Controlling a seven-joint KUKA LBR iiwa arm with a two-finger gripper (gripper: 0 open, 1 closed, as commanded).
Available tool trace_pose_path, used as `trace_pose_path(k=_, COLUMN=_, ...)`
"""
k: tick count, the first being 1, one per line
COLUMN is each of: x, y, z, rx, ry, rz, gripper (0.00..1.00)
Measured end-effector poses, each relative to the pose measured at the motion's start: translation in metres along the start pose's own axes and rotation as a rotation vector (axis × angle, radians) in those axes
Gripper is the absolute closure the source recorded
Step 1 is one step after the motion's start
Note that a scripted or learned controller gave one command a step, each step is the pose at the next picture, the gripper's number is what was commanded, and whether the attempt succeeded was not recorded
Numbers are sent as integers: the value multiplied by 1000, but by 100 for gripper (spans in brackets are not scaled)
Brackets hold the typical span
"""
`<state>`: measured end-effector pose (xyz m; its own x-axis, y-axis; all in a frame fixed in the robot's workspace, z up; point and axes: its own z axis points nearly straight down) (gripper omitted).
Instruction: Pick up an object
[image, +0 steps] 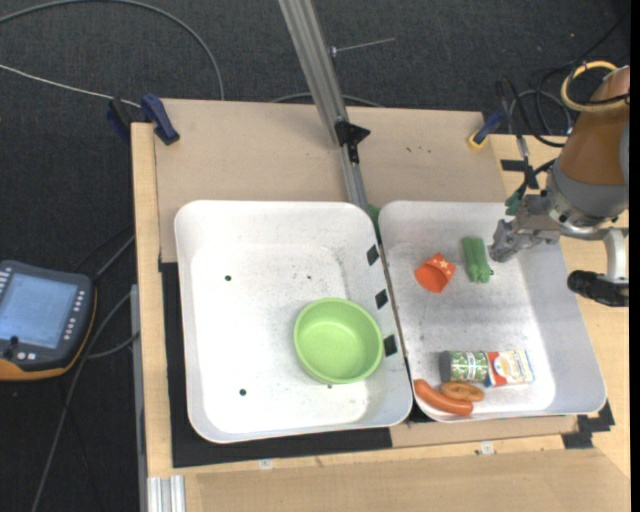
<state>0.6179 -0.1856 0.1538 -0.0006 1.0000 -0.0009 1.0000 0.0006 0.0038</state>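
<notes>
While the arm reaches in from the right, you have the gripper (503, 243) low over the upper part of the right bin (560, 300), just beside the green block (477, 259) that lies on the bin floor. Nothing sits between the fingers, so count no grasp yet; whether they are spread or closed you cannot tell from this slant, since the wrist body hides them.

Your candidates are all in that right bin. An orange cup (435, 273) lies tipped on its side near the green block, to its left and apart from it. Along the lower rim a small carton (486, 367) lies flat, and a hot dog toy (446, 396) rests against its lower left corner, touching it. In the left bin (240, 300) a lime green bowl (338, 341) stands upright, well away from the tool.

You are in the approach step, as I judge it: the tool is lined up near a target but has not closed on one. The green block is the natural choice, being nearest. For the next move you would want the fingers centred over its narrow width, straddling it across the short side, then down to the floor before closing. Watch the offset: the tool looks to sit to the block's right, so a straight descent may only nudge it aside.
</notes>
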Motion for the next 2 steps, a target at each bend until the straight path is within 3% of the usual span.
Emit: trace_pose_path(k=2, x=6, y=3, z=-104, rx=-2, ry=0, rz=0, gripper=100)
